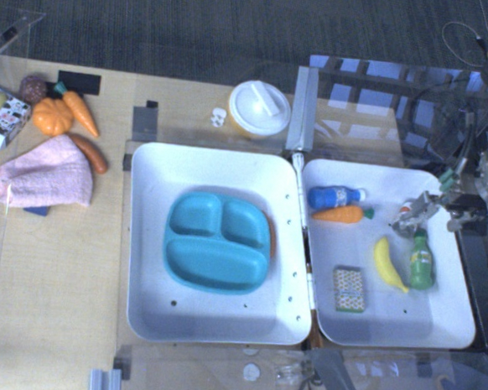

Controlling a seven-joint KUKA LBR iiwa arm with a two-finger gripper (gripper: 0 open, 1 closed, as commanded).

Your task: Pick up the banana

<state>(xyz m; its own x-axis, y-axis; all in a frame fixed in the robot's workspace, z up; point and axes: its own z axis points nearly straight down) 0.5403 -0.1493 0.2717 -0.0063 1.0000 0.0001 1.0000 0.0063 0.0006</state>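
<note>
Claw (417,214) hangs over the upper right part of the right bin (460,333), reaching in from the right on a grey arm; it is small and blurred at this slant, so how far it is parted cannot be told, and nothing can be seen gripped in it. Just below it stands a green bottle (421,263), and the banana (387,263) lies on the bin floor right beside that bottle's left side, running diagonally, apart from the claw. Further left in the same bin a blue bottle (335,196) lies on its side with a carrot (340,213) just under it, and a small patterned sponge (349,289) lies near the bin's lower middle.

The left bin (143,249) holds a blue divided plate (218,242), which seems to rest on something brown at its right edge. Both bins are shallow, white and round-cornered, joined along a narrow seam.

The bench (52,284) is pale wood. On its left stretch lie a pink cloth (45,174), a small orange pumpkin (52,117), a second carrot (84,113), a brown sausage-like piece (91,153) and a printed card (4,118). A white lidded bowl (260,108) sits behind the bins. Beyond the bench is dark ribbed flooring, and clear panels with metal framing and cables stand at upper right.
</note>
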